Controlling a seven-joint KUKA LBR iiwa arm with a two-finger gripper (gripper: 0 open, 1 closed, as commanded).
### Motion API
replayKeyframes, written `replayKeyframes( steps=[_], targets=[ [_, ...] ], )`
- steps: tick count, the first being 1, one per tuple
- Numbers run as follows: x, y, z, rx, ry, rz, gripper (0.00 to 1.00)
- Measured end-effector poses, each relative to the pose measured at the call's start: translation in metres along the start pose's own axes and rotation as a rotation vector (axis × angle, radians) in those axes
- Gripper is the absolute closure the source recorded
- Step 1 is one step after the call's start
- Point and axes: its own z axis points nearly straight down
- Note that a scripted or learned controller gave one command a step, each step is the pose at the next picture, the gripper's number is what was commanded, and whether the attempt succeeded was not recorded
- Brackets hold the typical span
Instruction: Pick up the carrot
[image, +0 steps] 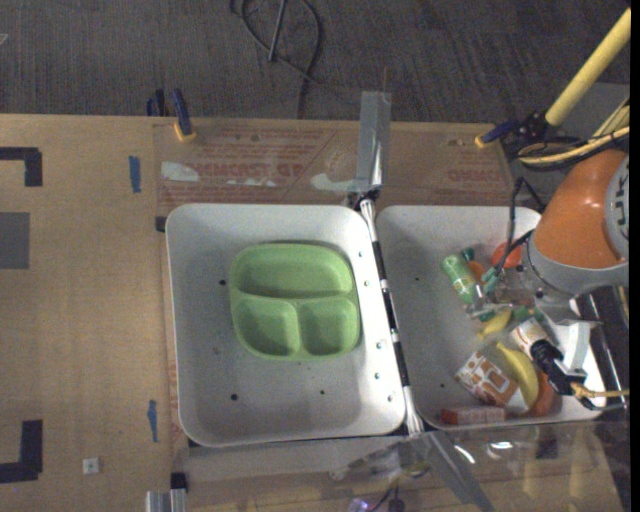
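In the right bin (425, 300), a small orange piece that looks like the carrot (503, 257) lies near the far right, partly covered by the arm. The arm's orange band (588, 215) hangs over the bin's right side. Below it, my gripper (507, 298) reaches down among the items, just in front of the orange piece and right of a green bottle (460, 273). The gripper's tip is blurred against the clutter. A second reddish-orange item (545, 401) lies at the bin's near right corner, beside a banana.
A banana (517, 370), an orange-and-white carton (484, 379) and a flat red box (472, 415) crowd the right bin's near side. The left bin (200, 330) holds a green divided plate (295, 300). Cables and a yellow pole (590, 70) sit at the far right.
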Motion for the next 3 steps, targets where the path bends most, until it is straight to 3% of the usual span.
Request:
replayKeyframes(
  steps=[1, 2, 3],
  targets=[
    [0.0, 0.0, 0.0, 0.0, 0.0, 0.0, 0.0],
    [-0.033, 0.06, 0.023, 0.032, 0.01, 0.007, 0.0],
    [-0.034, 0.058, 0.012, 0.039, 0.008, 0.003, 1.0]
  ],
)
